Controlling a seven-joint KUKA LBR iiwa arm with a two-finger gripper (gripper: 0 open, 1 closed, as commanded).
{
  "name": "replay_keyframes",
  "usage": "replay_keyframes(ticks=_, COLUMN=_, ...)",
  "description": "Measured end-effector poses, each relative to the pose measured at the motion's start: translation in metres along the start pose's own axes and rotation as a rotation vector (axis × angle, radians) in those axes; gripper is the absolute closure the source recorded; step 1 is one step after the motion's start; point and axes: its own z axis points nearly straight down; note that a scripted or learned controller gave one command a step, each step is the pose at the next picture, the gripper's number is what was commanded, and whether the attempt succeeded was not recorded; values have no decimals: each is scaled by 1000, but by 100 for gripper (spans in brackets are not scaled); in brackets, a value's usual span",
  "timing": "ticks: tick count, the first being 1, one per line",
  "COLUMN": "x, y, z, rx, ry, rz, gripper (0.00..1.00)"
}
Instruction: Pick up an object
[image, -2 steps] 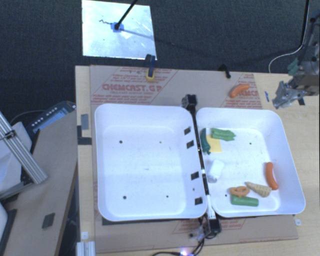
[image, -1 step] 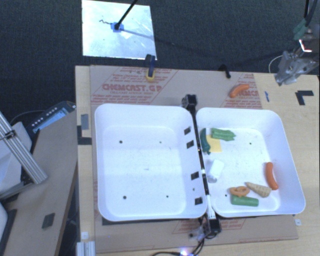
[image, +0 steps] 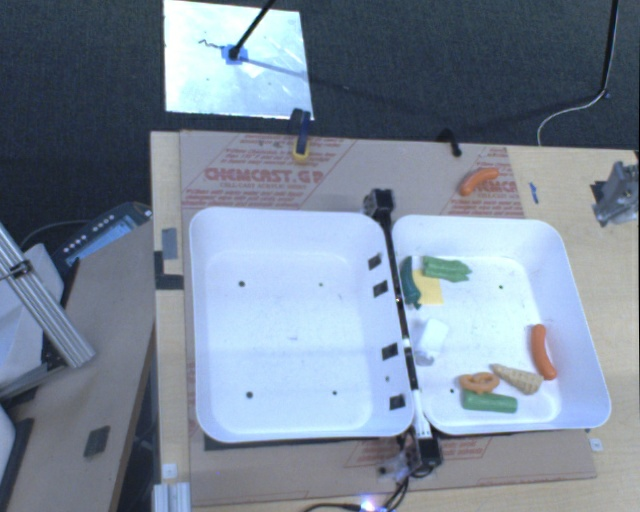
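The right bin (image: 570, 290) holds several small items. A green piece (image: 445, 268) lies by a yellow square (image: 428, 291) and a dark green piece (image: 408, 281) near the divider. Below them sits a white block (image: 432, 336). An orange sausage (image: 543, 352) lies at the right side. Along the front are an orange ring (image: 478, 382), a beige cone (image: 517, 377) and a green stick (image: 489, 402). My gripper (image: 614, 195) shows as a grey metal part at the right edge, outside the bin and apart from every item.
The left bin (image: 290, 325) stands beside the right one, joined by a black clipped divider (image: 395, 320). Another orange sausage (image: 478, 181) lies on the cardboard behind the right bin. A yellow and blue clamp (image: 300, 135) sits at the bench's back edge.
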Motion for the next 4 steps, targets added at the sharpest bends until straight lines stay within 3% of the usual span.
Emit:
replay_keyframes(ticks=1, x=7, y=2, z=-11, rx=-1, ry=0, rz=-7, gripper=100)
replay_keyframes(ticks=2, x=-57, y=2, z=-10, rx=-1, ry=-2, rz=1, gripper=100)
replay_keyframes(ticks=3, x=-114, y=71, z=0, rx=-1, ry=-3, rz=-1, gripper=100)
replay_keyframes(ticks=4, x=-114, y=32, z=-11, rx=-2, ry=-1, rz=-3, gripper=100)
